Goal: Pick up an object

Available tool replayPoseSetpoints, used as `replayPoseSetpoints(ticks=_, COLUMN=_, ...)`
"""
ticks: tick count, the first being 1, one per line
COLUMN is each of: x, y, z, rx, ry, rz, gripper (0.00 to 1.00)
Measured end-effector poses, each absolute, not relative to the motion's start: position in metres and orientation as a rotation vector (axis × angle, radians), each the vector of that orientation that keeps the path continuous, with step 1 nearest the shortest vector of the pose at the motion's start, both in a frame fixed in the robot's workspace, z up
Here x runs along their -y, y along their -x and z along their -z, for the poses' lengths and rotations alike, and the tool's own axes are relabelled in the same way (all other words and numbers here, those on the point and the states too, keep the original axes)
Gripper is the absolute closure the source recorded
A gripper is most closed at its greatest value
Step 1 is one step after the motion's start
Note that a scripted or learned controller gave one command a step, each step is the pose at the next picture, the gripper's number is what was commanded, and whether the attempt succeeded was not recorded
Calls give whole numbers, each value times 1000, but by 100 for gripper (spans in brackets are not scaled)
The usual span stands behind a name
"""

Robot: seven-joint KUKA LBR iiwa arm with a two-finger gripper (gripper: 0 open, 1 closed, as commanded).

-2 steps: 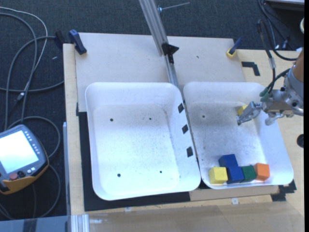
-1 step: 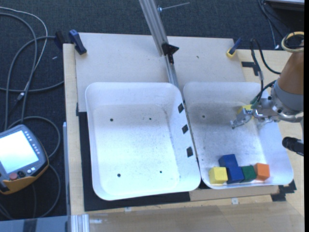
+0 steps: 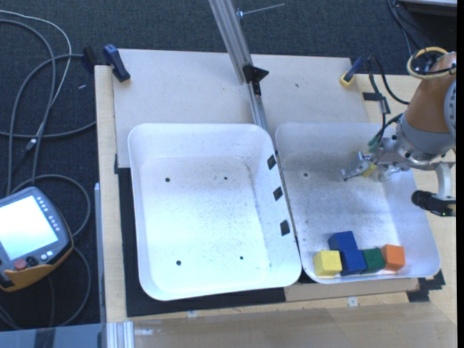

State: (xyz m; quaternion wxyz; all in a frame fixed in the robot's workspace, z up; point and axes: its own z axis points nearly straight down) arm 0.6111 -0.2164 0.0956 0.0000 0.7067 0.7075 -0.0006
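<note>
Could easily close on nothing: places the gripper over the bare far part of the right bin, well apart from the four blocks bunched at the near side. Would need a long move toward the near edge before any grasp, with room for a badly judged descent.

Could also jam on the cluster itself. Finds the yellow block, blue block, green block and orange block packed in a row, touching or nearly so, with little space to slip in beside any one of them. Might push one sideways, or pinch two at once and drop both.

Could strike the bin's near wall too, since the row lies right against it. Looks safest to go for the blue block, which sits a little farther in than the others, or for the yellow or orange block at the ends of the row, each with one open side.

As for pose: reaches in from the right with the grey arm bent down over the right bin's far right side, wrist turned so the gripper points left and slightly near, low over the floor. Cannot tell whether set wide or narrow; too small and blurred. Shows no block in its grip.
</note>
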Motion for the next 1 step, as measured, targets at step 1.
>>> replayPoseSetpoints(ticks=1, x=182, y=-619, z=-123, rx=-2224, ry=-2215, rz=-4, gripper=0)
